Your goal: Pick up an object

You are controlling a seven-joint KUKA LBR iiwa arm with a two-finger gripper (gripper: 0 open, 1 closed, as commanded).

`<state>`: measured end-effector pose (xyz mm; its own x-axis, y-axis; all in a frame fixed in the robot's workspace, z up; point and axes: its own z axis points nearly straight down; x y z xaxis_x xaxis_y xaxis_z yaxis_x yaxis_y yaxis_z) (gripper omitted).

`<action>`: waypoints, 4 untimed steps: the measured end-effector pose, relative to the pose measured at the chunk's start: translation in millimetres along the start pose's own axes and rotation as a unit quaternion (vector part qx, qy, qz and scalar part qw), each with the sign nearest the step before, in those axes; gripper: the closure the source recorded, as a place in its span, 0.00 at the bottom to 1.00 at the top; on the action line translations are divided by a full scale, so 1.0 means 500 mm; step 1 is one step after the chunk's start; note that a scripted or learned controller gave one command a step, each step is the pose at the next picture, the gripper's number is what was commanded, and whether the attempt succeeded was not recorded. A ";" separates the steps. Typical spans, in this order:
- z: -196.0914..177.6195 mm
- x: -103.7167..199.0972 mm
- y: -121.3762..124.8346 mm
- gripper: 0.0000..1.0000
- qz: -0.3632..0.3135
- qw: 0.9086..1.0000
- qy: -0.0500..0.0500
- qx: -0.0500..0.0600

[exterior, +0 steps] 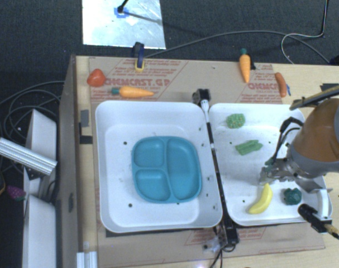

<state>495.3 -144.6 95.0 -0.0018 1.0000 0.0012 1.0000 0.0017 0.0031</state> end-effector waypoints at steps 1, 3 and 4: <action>-0.168 0.025 -0.015 1.00 -0.001 1.000 -0.001 0.000; 0.021 0.001 0.016 0.00 0.000 1.000 -0.001 0.001; 0.000 0.002 0.018 1.00 0.000 1.000 -0.001 0.000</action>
<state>504.0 -143.7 94.8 -0.0022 1.0000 -0.0002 1.0000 0.0022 0.0030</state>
